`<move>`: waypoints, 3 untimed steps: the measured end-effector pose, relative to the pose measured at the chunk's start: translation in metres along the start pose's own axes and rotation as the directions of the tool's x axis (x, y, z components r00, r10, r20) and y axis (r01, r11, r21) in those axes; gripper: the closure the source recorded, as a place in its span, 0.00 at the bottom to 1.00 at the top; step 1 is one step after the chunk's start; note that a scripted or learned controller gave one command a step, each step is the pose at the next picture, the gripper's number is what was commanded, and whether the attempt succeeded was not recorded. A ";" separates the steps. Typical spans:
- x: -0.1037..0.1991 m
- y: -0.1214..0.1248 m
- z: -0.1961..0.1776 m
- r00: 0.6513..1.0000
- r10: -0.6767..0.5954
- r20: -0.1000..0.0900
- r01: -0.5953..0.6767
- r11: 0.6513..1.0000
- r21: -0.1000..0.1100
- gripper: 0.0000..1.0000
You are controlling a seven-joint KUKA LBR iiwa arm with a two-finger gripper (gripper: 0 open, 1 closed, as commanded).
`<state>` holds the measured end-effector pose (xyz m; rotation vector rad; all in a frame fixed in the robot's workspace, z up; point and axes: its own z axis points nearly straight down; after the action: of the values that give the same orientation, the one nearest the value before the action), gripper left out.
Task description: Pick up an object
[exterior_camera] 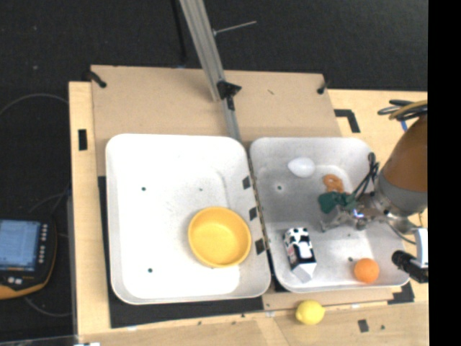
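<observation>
The right bin (274, 157) holds a white egg-shaped object (301, 167), a small brown ring-shaped item (332, 182), a dark green object (330, 202), a black-and-white milk carton (299, 252) and an orange ball (366, 270). My gripper (344, 209) hangs low in this bin, just right of the green object and touching or nearly touching it. The arm (407, 168) comes in from the right. A yellow bowl (219, 236) sits in the left bin (144, 171).
A yellow lemon-like ball (309, 312) lies on the bench outside the bins, below the right bin. A metal rod (205, 42) slants down from the top to the bins' back edge. A handheld controller (23, 254) rests at far left.
</observation>
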<state>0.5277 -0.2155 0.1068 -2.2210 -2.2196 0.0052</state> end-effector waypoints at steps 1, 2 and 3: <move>-0.001 0.002 -0.014 1.000 0.003 0.001 -0.003 1.000 -0.008 1.00; 0.007 0.000 -0.067 1.000 -0.004 0.001 0.004 1.000 -0.011 1.00; 0.001 0.007 -0.114 1.000 -0.005 0.001 0.005 1.000 -0.010 1.00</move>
<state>0.5356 -0.2143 0.2206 -2.2215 -2.2305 -0.0043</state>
